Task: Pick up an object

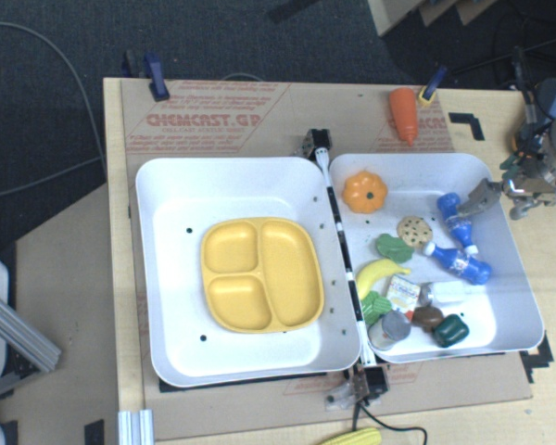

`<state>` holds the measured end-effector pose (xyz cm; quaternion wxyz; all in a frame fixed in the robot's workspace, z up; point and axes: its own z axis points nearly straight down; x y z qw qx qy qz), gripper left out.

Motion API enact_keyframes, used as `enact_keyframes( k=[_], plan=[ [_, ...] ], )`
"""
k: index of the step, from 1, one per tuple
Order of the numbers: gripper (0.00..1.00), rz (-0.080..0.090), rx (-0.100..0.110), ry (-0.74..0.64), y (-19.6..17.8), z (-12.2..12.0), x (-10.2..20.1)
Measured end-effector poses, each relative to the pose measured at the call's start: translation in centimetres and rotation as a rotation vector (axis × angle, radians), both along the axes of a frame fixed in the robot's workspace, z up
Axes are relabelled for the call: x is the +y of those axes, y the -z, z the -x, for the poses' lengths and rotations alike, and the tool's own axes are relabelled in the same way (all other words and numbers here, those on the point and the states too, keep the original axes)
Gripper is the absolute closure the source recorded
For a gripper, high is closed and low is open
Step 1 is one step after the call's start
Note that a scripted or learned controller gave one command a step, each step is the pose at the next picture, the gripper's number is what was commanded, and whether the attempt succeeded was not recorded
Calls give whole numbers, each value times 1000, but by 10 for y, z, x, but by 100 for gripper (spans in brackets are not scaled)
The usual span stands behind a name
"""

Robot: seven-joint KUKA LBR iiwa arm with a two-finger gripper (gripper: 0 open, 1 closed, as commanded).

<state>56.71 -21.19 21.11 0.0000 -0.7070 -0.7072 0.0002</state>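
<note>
Bench: a wooden bench point(259, 119) carries two shallow white bins side by side.
Left bin: the left bin point(167, 248) holds a yellow divided plate point(259, 273) with three compartments, lying flat near the middle.
Right bin: the right bin point(514, 286) holds many small objects, mostly in its middle and near part.
Objects at far side: a small orange pumpkin point(365, 192) sits near the far left corner; a round cookie point(412, 231) lies nearer to me from it.
Objects at middle: a blue bottle point(461, 248) lies towards the right wall; a green piece point(393, 247) and a banana point(380, 273) lie just beside each other.
Objects at near side: a grey cup point(390, 330), a dark green object point(450, 330) and a small white card point(403, 291) are crowded together.
Outside the bins: an orange carrot point(404, 114) lies on the bench behind the right bin.
Gripper: the gripper point(477, 198) is at the right bin's far right side, just beside the top of the blue bottle. I cannot tell how far it is open, and I see nothing held by it.
</note>
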Motion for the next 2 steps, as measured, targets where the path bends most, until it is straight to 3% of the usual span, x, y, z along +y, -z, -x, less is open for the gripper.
enact_keyframes(
  k=[1,2],
  plan=[
    [0,-2,3,-1,114,-46,16],
    [0,0,-1,1,126,-2,35]
  ],
)
